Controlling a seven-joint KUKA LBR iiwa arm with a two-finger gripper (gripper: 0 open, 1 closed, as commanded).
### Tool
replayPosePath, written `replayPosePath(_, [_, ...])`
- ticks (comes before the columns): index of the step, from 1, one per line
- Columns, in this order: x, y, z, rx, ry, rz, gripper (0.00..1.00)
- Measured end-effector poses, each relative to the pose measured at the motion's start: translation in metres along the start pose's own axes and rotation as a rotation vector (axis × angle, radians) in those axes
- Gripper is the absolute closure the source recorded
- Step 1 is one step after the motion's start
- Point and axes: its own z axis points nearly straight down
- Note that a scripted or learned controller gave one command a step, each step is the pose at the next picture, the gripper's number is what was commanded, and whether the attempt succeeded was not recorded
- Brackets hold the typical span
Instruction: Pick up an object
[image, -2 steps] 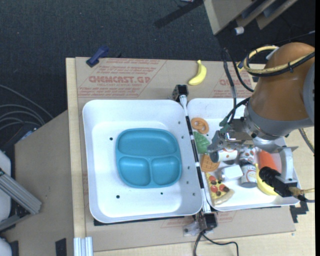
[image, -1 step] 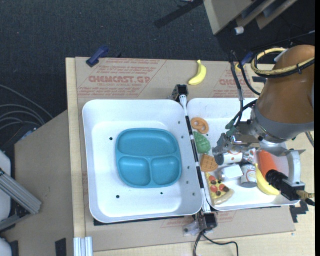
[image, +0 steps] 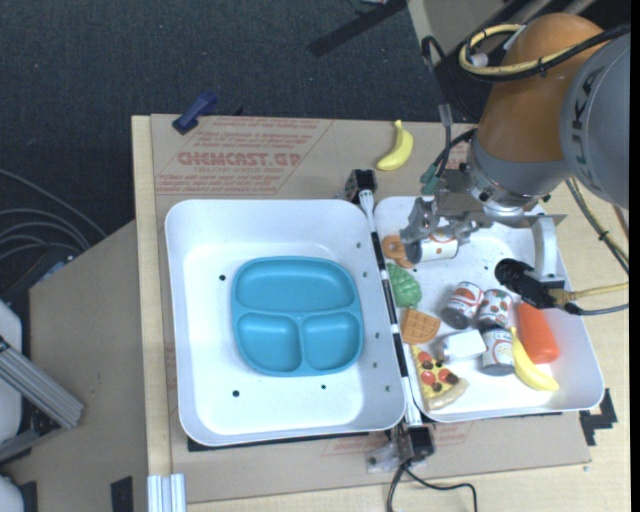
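My gripper (image: 421, 231) hangs low over the far left part of the right bin (image: 580, 385). Just beside its tip lies a small white and red can (image: 442, 248) on its side. A brown cookie (image: 395, 250) rests close to the left of it, against the bin's wall. The view does not show anything held by the gripper. Further toward the front lie a green leafy piece (image: 405, 287), a waffle (image: 421, 326) and a pizza slice (image: 439, 379).
Several cans (image: 463, 303), a white block (image: 463, 345), an orange carrot (image: 539, 334) and a banana (image: 533, 370) crowd the right bin's front. The left bin (image: 195, 250) holds a blue divided plate (image: 296, 313). Another banana (image: 397, 149) lies on the bench behind.
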Motion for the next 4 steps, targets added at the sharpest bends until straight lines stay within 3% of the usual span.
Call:
replayPosePath(1, [0.004, -0.088, -0.005, 0.004, 0.001, 0.001, 1.0])
replayPosePath(2, [0.002, -0.087, -0.014, 0.001, 0.0, 0.001, 1.0])
replayPosePath(3, [-0.018, -0.053, -0.006, 0.0, 0.0, 0.002, 1.0])
replayPosePath(4, [-0.051, -0.093, -0.015, 0.004, 0.001, 0.002, 1.0])
